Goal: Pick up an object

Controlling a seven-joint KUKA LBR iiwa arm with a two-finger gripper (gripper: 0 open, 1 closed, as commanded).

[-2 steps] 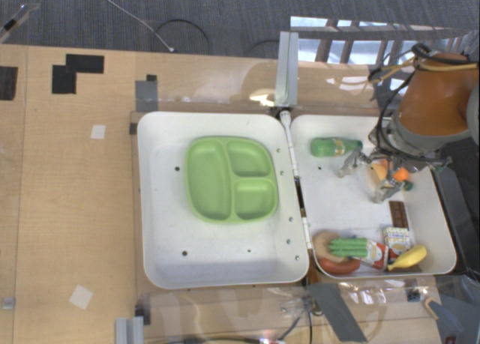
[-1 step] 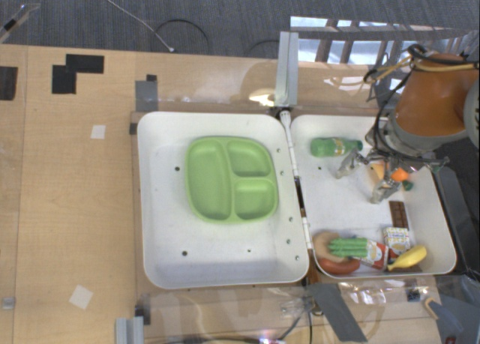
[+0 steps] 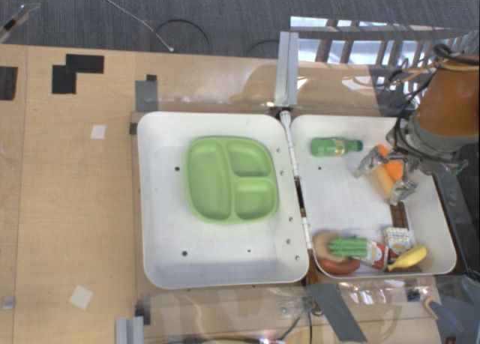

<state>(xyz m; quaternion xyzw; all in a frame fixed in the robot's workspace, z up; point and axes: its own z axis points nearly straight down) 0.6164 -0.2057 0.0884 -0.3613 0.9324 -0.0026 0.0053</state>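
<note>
My gripper (image 3: 385,177) hangs over the right side of the right bin (image 3: 337,200), under the arm's orange band. Its two grey fingers (image 3: 367,163) stand spread apart, one on either side of a small orange object (image 3: 384,177) lying on the bin floor. Whether the fingers touch the object I cannot tell, and it looks unlifted. A green bottle (image 3: 335,146) lies on its side near the bin's back edge, to the left of the gripper.
In the right bin's front corner lie a green bundle (image 3: 352,247), a red-brown piece (image 3: 337,264), a yellow banana (image 3: 409,258) and a small carton (image 3: 398,238). The left bin (image 3: 161,245) holds a green divided plate (image 3: 230,178). A metal divider (image 3: 295,185) separates the bins.
</note>
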